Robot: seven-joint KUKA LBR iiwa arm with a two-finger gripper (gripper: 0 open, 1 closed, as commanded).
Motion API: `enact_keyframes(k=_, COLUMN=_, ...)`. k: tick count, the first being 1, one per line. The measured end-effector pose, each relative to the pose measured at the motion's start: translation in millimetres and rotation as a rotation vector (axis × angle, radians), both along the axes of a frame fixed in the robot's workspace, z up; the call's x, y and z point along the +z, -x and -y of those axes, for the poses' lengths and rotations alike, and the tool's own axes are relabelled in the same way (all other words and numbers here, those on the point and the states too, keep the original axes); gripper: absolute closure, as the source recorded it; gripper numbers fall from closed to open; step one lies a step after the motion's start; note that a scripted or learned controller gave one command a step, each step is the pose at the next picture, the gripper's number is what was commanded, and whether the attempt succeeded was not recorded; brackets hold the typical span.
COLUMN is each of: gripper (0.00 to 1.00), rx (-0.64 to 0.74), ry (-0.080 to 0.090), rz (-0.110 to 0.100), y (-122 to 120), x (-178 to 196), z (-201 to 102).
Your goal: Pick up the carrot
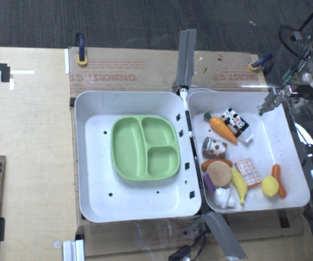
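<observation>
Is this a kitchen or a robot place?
Probably a robot test bench, not a kitchen: two white bins clamped on a board, toy food like a carrot, and a robot gripper reaching in.

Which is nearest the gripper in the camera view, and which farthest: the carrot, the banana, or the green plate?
From the gripper, at the right bin's upper right corner:
1. Carrot, upper part of the right bin.
2. Banana, lower part of the same bin.
3. Green plate, in the left bin.
</observation>
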State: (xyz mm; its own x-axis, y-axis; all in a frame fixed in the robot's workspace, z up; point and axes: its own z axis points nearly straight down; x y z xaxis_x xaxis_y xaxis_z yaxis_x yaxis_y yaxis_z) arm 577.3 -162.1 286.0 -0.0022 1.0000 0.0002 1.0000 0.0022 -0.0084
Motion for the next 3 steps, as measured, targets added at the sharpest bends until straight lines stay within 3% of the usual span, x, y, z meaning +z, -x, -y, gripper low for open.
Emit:
enact_keyframes(k=1, gripper=0.00, rx=0.104, ry=-0.001, rz=0.001, y=-15.8, x=-113.3, z=-47.4)
enact_keyframes(k=2, gripper=0.00, rx=0.286, ry=-0.002, rz=0.004, y=-7.9, x=-184.7, z=-59.9)
enact_keyframes(k=3, gripper=1.00, rx=0.283, ry=-0.003, rz=0.000, y=-8.0, x=-178.8, z=-58.8)
